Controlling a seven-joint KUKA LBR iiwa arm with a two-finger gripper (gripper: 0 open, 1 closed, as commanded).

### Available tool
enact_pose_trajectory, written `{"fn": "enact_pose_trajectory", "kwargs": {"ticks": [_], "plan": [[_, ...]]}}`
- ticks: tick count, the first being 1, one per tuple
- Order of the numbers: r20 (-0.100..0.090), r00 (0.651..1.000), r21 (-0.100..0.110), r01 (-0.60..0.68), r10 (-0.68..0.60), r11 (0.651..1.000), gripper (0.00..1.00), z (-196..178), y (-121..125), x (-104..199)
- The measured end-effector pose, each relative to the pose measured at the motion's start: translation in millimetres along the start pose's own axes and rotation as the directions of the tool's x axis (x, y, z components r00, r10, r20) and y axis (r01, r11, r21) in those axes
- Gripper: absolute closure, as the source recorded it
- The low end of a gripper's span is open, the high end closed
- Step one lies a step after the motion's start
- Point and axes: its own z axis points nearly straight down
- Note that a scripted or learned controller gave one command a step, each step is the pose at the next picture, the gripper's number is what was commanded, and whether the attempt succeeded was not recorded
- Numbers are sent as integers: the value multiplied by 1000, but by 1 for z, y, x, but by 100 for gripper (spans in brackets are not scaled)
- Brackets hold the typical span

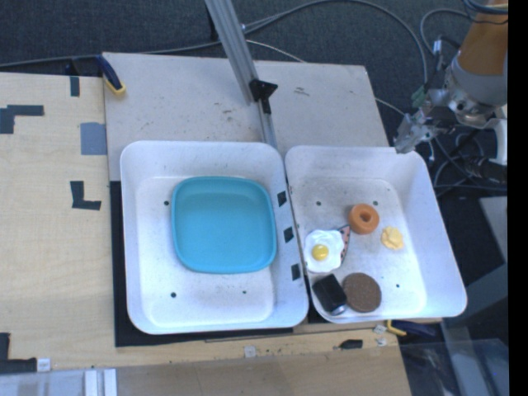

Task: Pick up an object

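- L bin (148, 221): I see the blue plate (223, 223) filling most of the floor; bare strip along front + left side.
- R bin (429, 221): rear half bare, free to drop in.
- Front of R bin crowded: donut (364, 218), yellow bit (393, 238), fried egg (324, 250), brown disc (361, 292), black block (329, 293) touching disc.
- Metal pole (239, 48) slants over desk behind the bins.

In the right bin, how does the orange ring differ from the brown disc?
The orange ring has a hole through its middle; the brown disc is solid. The ring is bright orange and looks smaller, while the disc is dark brown and wider. The ring lies near the middle of the right bin; the disc lies by its near edge, beside a black object. Both are round and lie flat.
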Motion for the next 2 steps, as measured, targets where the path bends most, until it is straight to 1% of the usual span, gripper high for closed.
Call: {"fn": "enact_pose_trajectory", "kwargs": {"ticks": [1,2], "plan": [[-1,1000,4,2,-2,1000,100,-6,-23,51],[-2,1000,5,2,-2,1000,100,8,-48,93]]}}
